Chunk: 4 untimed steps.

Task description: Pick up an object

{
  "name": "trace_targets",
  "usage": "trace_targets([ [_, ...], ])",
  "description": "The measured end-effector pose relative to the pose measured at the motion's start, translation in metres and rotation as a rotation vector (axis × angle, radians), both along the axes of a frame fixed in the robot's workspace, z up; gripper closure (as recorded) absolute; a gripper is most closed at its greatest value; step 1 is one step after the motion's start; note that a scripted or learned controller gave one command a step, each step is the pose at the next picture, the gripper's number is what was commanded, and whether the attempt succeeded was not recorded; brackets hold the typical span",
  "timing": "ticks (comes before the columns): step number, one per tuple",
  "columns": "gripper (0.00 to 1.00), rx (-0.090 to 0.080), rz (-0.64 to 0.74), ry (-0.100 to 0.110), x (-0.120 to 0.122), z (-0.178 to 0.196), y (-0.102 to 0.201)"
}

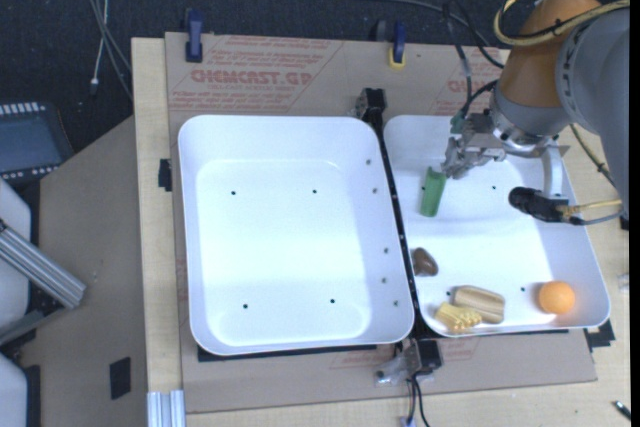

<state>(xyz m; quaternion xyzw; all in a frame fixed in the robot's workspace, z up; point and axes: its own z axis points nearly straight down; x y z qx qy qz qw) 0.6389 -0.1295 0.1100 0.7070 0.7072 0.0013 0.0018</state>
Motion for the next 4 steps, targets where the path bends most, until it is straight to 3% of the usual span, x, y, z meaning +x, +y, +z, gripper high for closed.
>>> trace_targets([
  [1, 0.0, 0.0, 0.0, 0.001, 0.0, -0.001, 0.0],
  [2, 0.0, 0.002, 0.0, 0.008, -0.084, -0.023, 0.023],
  [3, 1.0, 0.001, -0.001, 0.003, -0.082, -0.012, 0.022],
  [4, 1.0, 0.002, 0.002, 0.005, -0.079, -0.023, 0.049],
])
